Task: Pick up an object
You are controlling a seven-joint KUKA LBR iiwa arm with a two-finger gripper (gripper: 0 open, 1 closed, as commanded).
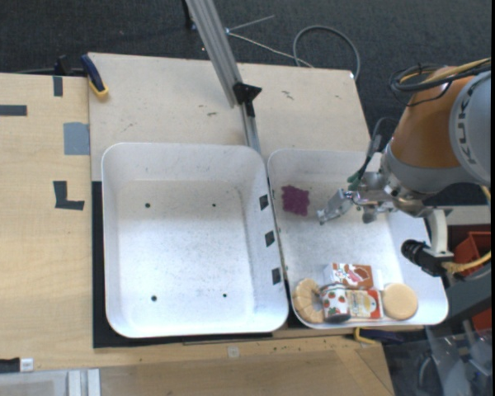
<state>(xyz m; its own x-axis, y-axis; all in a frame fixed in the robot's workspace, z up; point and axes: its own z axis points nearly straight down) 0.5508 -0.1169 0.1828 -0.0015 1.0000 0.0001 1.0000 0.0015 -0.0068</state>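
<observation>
A small purple block (295, 199) lies in the upper left part of the right bin (313, 165). My gripper (330, 211) hangs over the middle of that bin, just right of and slightly below the purple block, with nothing visible between its fingers. At the bin's near edge sit a waffle-like biscuit (307, 299), a red and white packet (351, 275), a small can with a red and white label (340, 304) and a round tan cookie (400, 301).
The left bin (115, 246) stands beside the right one, their rims touching. A grey pole (219, 44) slants up from the bench behind the bins. A blue and yellow clamp (95, 75) lies at the bench's far left corner.
</observation>
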